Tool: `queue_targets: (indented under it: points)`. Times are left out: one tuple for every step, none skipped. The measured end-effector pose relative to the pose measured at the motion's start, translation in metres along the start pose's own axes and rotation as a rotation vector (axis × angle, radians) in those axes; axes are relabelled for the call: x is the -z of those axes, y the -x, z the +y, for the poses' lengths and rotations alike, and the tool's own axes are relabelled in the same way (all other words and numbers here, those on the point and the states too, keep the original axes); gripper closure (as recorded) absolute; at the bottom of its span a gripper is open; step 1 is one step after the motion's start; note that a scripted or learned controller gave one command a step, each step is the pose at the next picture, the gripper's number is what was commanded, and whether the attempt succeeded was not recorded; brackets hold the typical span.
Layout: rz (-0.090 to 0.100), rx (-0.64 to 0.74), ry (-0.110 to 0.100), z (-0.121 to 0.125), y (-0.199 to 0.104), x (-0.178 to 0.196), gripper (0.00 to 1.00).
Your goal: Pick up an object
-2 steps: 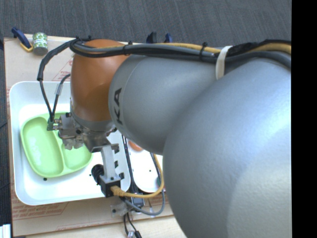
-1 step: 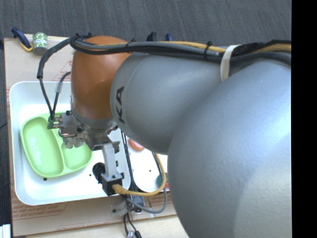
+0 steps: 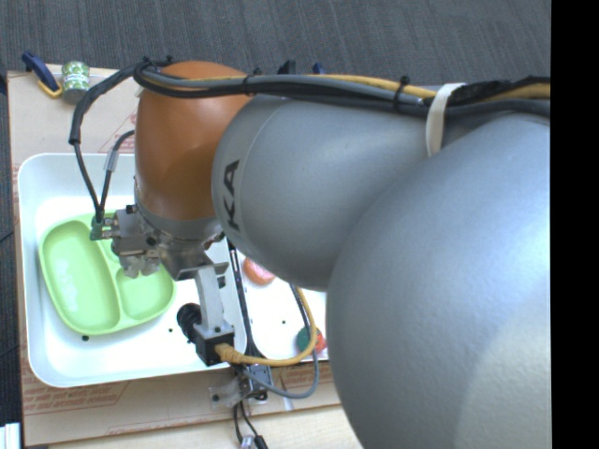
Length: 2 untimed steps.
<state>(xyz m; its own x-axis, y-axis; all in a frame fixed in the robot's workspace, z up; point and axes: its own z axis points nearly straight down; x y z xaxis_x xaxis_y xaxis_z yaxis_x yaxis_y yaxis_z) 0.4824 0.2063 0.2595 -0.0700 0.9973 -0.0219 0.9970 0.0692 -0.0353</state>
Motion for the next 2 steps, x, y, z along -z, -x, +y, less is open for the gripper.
queue_targets:
  points:
    - [-0.002,0.009,-0.002,0.0004,-0.0005,0.0082,1.00]
    - [-0.004,0.017,-0.004,0.0009,-0.0011,0.0163,1.00]
